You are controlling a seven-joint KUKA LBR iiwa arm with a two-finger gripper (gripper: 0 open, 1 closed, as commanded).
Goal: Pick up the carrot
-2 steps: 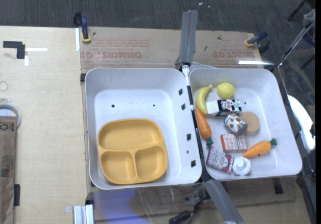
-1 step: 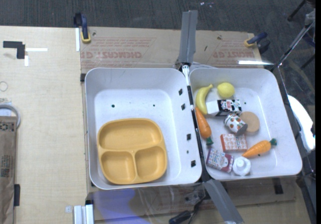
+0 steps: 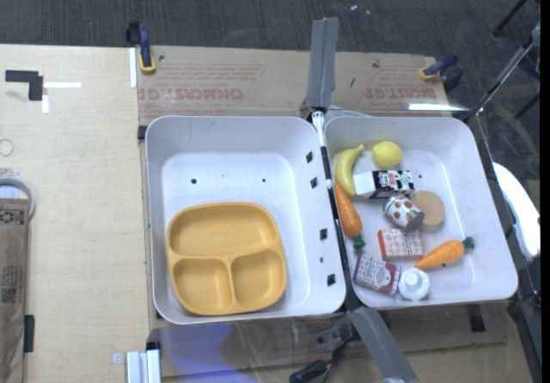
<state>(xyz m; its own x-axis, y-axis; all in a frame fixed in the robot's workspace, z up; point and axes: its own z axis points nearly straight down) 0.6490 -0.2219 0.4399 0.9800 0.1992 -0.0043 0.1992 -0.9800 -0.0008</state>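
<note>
Bench-top right bin [image 3: 468, 168] holds your left carrot [image 3: 348, 211], lying far-to-near along its left wall, and right carrot [image 3: 444, 254], lying crosswise nearer the arm's side; you cannot tell the gripper's state.

brown paper bag [image 3: 10, 287] cut off by the left edge as we saw it, print on the small cartons [image 3: 400, 244] too blurred for us to read, white bottle [image 3: 414, 284] overlapping one carton's corner, banana [image 3: 346, 168] partly behind the black-and-white carton [image 3: 392, 182]
</note>
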